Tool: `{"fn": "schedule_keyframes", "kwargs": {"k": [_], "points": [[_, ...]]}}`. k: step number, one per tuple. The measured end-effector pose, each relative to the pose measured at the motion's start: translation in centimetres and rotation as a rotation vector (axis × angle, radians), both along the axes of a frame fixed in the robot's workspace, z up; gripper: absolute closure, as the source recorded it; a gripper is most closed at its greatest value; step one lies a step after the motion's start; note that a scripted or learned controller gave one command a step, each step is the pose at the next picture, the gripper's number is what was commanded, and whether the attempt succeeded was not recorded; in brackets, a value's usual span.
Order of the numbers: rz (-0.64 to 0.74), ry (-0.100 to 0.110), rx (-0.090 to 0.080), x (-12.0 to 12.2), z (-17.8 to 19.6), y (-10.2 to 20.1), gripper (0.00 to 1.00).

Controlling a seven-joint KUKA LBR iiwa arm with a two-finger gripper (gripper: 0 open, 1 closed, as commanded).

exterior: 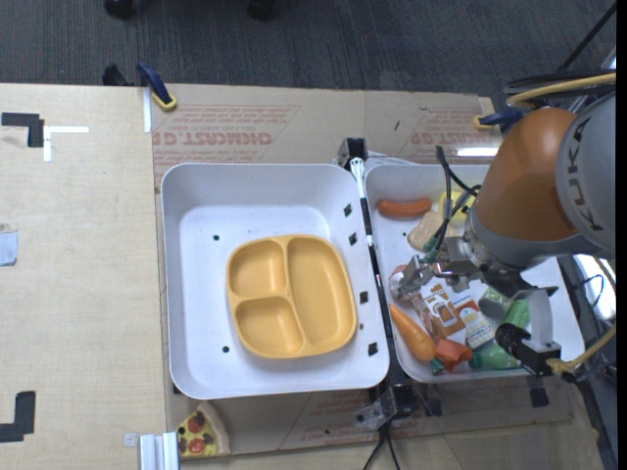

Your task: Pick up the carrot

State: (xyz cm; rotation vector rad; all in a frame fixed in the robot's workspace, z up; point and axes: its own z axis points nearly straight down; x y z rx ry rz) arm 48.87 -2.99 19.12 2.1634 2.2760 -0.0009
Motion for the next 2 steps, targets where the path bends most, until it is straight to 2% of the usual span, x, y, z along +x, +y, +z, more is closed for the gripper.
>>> {"fn": "schedule_keyframes", "kwargs": {"k": [1,2], "points": [[-0.293,-0.002,-0.002,-0.4,14.6,5.8,0.00],[-0.141,0.001,-0.002,3.1,12.4,2.3,0.00]]}}
